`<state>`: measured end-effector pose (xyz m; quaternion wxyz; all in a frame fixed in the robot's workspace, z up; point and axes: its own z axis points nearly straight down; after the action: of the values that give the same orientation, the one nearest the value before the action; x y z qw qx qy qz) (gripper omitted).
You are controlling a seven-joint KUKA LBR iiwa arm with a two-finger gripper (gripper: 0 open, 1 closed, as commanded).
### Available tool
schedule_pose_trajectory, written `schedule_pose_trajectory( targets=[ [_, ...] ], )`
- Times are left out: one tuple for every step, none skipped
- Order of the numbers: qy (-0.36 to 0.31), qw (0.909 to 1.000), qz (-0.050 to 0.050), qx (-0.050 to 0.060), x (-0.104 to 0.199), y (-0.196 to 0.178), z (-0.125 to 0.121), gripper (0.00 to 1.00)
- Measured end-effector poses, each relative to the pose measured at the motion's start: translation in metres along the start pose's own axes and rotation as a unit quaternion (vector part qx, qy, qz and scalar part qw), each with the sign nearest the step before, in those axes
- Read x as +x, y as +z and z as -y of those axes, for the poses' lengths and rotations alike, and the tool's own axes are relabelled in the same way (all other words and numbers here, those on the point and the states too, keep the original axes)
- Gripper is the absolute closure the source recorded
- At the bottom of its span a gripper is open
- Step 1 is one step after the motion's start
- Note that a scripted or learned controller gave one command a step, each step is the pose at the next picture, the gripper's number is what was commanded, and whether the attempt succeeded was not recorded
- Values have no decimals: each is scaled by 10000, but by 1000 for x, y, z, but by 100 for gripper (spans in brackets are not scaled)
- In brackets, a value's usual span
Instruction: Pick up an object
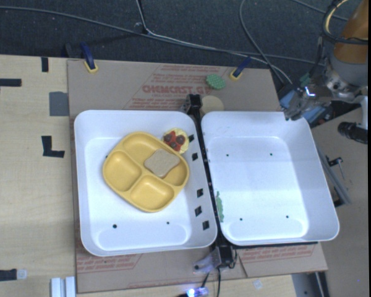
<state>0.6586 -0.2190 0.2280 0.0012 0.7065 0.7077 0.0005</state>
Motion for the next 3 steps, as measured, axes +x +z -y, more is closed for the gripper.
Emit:
schedule_pose_trajectory(
  targets=[
    [-13,10000,-8,17,48,-6,9,100],
    [-16,10000,-8,23,99,5,6,100],
    [-24,10000,-14,26,161,7,16,100]
  ],
)
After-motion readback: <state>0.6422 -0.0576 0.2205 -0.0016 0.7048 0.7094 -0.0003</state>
